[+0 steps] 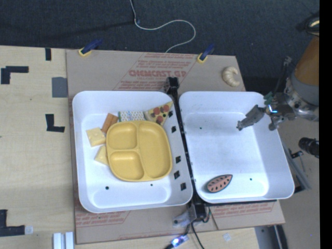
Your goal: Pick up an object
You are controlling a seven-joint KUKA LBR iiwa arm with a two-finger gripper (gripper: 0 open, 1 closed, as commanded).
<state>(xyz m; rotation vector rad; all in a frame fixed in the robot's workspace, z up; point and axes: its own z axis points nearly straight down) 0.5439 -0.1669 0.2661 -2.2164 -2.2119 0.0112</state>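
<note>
A: Camera view, quick. Two shallow white bins, glossy plastic, rounded corners, side by side on a brown cardboard sheet (155, 69) with red print. Left bin (85, 154)?

B: Holds a yellow divided plate (139, 150), smooth plastic, rounded square, three compartments. It lies over some flat pieces: pale yellow cracker-like squares (96, 137) at its left edge, a thin orange-brown strip (109, 121) at its far-left corner, a patterned card (130, 115) and a pizza-slice-shaped piece (161, 111) along its far edge.

A: Right bin (277, 165)?

B: One object: a flat oval thing (219, 183), salmon-orange with dark speckles, leaf-like shape, lying near the near wall, left of centre. Floor of the bin is scuffed, a few small dark dots.

A: Gripper?

B: Gripper (257, 117) sits at the far-right part of the right bin, dark metal, one finger (249, 119) angled out to the left over the bin floor. Fingers look spread apart, nothing between them. Well apart from the oval object.

A: Arm?

B: Grey wrist with orange band (311, 61) at the right edge.

A: Other stuff?

B: Beige lumpy rounded object (232, 76) on the cardboard just beyond the right bin. Yellow-and-blue clamps (91, 46) at the cardboard's far corners. Thin white cable (171, 25) loops over dark carpet. Light wood bench (31, 154) with black tape marks on the left.
</note>
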